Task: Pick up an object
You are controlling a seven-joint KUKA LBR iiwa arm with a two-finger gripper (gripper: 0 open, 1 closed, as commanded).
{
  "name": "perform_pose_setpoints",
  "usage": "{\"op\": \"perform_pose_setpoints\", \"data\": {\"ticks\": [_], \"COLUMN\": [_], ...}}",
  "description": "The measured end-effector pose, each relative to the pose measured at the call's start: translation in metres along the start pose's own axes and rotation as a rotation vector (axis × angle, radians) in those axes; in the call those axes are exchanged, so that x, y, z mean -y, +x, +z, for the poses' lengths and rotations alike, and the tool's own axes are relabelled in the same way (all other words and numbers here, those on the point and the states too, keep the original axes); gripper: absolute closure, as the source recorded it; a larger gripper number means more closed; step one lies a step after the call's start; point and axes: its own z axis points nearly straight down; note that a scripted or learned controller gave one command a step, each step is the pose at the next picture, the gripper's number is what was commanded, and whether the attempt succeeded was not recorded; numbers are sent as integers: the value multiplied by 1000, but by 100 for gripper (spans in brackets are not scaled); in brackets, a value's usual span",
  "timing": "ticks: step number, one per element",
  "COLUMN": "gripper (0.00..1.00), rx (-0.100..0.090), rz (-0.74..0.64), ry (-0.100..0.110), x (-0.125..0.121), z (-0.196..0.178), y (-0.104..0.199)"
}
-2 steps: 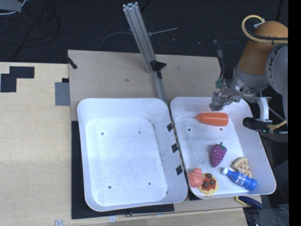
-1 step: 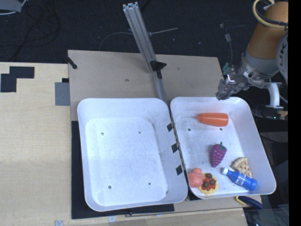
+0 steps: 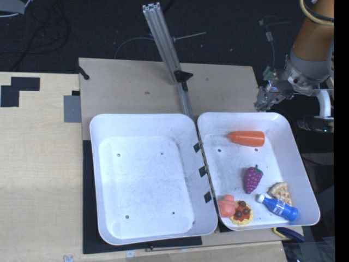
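A grey KUKA arm with an orange band (image 3: 315, 34) reaches in from the right, its two-finger gripper (image 3: 268, 101) hanging just beyond the far edge of the right-hand shallow white bin (image 3: 297, 141), near that bin's far right corner; whether the gripper is released or clenched cannot be told, and nothing shows in its grasp. Inside that bin, an orange plastic carrot (image 3: 248, 138) lies lengthwise near the far edge. A purple toy bunch of grapes with a green stem (image 3: 252, 178) sits about mid-bin, toward the right side. Along the near edge, a pink toy block (image 3: 227, 205) touches a small round tart topped with dark and red fruit (image 3: 241, 213) at the near left corner. Close to the near right corner, a blue toy bottle with a white cap (image 3: 278, 207) lies on its side, just beside a tan waffle-like wedge (image 3: 281, 191). The left-hand shallow white bin (image 3: 103, 146) adjoins it on the light wooden bench (image 3: 131, 86), black clips (image 3: 202, 171) joining their shared edge.
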Motion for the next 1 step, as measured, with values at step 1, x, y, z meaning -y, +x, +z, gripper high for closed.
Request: {"op": "perform_pose_setpoints", "data": {"ticks": [1], "gripper": [100], "rx": [-1], "rz": [-3], "ry": [3], "x": [4], "z": [9], "y": [46]}}
